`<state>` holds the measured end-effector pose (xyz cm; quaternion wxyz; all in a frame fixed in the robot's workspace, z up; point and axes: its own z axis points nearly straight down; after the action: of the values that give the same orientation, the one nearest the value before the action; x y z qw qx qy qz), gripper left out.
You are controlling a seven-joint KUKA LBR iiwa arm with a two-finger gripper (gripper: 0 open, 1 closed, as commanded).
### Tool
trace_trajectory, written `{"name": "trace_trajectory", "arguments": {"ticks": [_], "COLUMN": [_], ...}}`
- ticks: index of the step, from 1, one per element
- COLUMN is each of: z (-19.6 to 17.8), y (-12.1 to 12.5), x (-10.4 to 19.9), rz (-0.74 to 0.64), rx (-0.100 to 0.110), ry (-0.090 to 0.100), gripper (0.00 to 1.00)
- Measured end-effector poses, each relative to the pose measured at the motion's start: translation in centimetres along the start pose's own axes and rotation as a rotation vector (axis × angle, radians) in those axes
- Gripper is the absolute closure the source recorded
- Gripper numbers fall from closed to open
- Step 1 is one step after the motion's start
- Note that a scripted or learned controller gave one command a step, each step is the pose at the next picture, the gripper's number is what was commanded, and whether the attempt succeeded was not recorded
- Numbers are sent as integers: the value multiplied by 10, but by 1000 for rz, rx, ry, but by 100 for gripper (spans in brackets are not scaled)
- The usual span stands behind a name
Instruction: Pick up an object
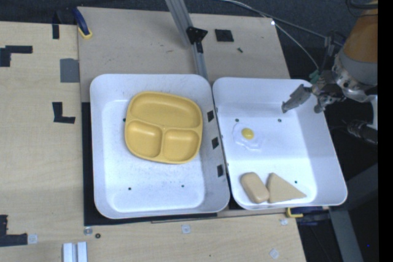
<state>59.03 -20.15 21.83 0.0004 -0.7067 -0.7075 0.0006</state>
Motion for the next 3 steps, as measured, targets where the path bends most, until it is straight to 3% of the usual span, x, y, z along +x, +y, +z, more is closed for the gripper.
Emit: {"name": "trace_trajectory", "arguments": {"ticks": [2, 3], "z": [123, 131], "y": [8, 9], "x": [-3, -3], "rz": [0, 0], "rx": [4, -2], "ry": [0, -2], "gripper": [0, 0]}}
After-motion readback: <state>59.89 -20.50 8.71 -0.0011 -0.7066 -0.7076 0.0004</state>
